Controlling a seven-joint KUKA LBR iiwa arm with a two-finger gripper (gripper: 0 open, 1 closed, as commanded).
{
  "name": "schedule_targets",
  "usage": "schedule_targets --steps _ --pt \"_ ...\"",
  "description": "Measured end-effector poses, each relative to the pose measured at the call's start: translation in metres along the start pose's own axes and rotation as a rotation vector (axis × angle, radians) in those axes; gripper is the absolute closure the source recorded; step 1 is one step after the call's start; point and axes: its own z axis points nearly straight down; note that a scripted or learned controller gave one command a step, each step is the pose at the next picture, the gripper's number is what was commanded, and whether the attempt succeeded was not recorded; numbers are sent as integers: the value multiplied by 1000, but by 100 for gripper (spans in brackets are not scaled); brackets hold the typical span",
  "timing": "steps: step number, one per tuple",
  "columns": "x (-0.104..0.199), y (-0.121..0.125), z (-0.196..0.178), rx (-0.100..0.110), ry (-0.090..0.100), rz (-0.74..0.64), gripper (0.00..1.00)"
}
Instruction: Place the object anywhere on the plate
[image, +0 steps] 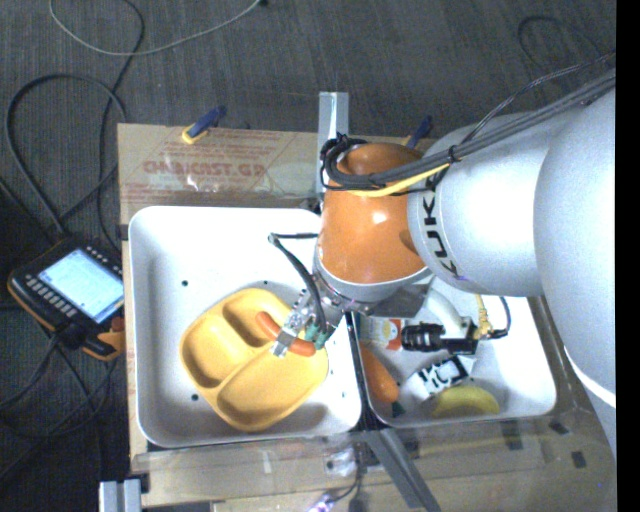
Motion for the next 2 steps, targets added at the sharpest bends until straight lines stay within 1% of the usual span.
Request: schedule_targets --steps 1,2 --pt "0 0 0 -1 0 0 0" --pt "-33 -10 7 0 -2 241 0"
